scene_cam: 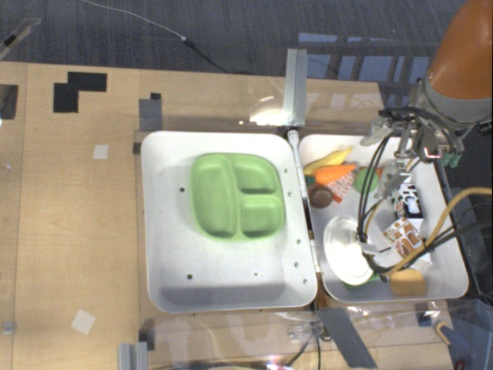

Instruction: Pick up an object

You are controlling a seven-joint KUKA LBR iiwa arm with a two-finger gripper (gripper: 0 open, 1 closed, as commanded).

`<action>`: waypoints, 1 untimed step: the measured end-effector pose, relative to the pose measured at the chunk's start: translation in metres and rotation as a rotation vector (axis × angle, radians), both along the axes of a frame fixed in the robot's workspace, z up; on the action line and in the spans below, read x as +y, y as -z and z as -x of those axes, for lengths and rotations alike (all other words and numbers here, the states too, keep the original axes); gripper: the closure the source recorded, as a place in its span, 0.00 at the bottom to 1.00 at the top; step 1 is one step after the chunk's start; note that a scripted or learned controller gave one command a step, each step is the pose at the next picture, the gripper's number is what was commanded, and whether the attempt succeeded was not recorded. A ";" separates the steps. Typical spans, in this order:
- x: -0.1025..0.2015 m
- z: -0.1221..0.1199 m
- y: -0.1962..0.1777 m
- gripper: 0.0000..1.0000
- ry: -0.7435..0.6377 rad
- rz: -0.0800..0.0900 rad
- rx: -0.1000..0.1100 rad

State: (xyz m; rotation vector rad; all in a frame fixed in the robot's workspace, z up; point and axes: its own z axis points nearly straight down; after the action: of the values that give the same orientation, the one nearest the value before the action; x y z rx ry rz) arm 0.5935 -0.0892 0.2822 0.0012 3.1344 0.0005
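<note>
1. Over the right bin [456,280] the arm [462,52] reaches in from the right, its orange band high above the bin's far corner. The gripper [407,177] hangs among cables above the bin's middle; whether it is open, closed or gripping anything I cannot tell.

2. That bin holds the candidates for picking, crowded together:
   - a banana [330,159] and a carrot [336,173] at the far left corner, touching;
   - a brown ball [320,197] just below them, against the bin's left wall;
   - a green piece [367,180] beside the carrot;
   - a white bowl [344,247] near the front, with dark cable crossing its right edge;
   - a tan block [408,282] at the front right;
   - a patterned packet [405,234] and a black-and-white item [409,200] under the gripper.

3. The left bin [166,284] carries a green tray [235,195], lying flat near its middle, well apart from the gripper.

4. Judgement: the gripper sits over the right bin because the small graspable things are there; the packet and the black-and-white item lie nearest beneath it and look the likeliest targets. No pick looks made yet.

5. Risk, as a judgement: the clutter and draped cables could spoil a clean close.
</note>
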 end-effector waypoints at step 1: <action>-0.049 -0.037 0.166 0.00 -0.207 0.004 -0.008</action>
State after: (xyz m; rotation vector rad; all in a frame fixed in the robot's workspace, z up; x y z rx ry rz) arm 0.6303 -0.1377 0.1163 -0.3219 3.1103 -0.0045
